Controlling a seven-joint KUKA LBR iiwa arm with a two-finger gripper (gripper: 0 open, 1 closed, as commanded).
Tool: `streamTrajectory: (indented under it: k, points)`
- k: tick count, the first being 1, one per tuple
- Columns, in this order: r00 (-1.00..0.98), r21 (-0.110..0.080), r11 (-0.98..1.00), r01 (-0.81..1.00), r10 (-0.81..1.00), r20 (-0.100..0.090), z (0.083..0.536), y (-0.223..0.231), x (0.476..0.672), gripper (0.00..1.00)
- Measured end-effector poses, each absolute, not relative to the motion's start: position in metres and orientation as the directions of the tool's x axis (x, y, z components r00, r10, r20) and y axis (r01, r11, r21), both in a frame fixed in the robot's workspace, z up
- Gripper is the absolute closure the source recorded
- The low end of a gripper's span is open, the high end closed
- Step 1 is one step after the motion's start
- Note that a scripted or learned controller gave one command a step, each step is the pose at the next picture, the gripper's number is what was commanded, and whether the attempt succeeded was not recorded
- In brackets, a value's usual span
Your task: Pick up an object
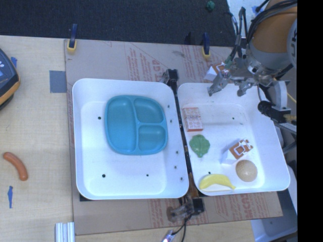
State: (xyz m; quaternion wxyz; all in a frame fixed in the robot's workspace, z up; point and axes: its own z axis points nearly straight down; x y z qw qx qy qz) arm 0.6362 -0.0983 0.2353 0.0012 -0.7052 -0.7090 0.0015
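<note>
At the far left, on the bare wooden bench [35, 135], we see the corner of a dark device with a yellow edge [7, 79], a grey patch of tape [57, 81] near the cardboard sheet, and lower down a toy sausage [16, 166] lying loose, with a small blue mark [10, 196] below it.

Moving right, we come to the left bin [88, 180], which holds a blue divided plate [136, 124] with three compartments, set toward the bin's upper middle. Two blue clamps [72, 37] pin the cardboard at its far edge.

The right bin [275, 140] carries the candidate objects. Nearest its left wall we note a small flat packet with red print [192, 119], and just below it a green leafy toy [200, 145]. At the bin's near edge lies a yellow banana [217, 182]. To its right we see a tan egg-shaped item [247, 170], and just above that, almost touching, a small orange and white box [240, 148].

The gripper [231, 84] hangs over the far edge of the right bin, well apart from all five objects. We see its two fingers [217, 86] spread wide, with nothing between them. The grey arm with its orange band [275, 11] rises behind at the upper right.
</note>
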Motion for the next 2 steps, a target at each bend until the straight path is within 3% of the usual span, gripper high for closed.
streamTrajectory:
  k: [1, 2]
  points:
    - [-0.004, -0.005, 0.004, 1.000, 1.000, -0.002, 0.185, -0.136, 0.611, 0.00]
    - [-0.005, -0.005, 0.005, 1.000, 1.000, -0.001, 0.167, -0.136, 0.579, 0.00]
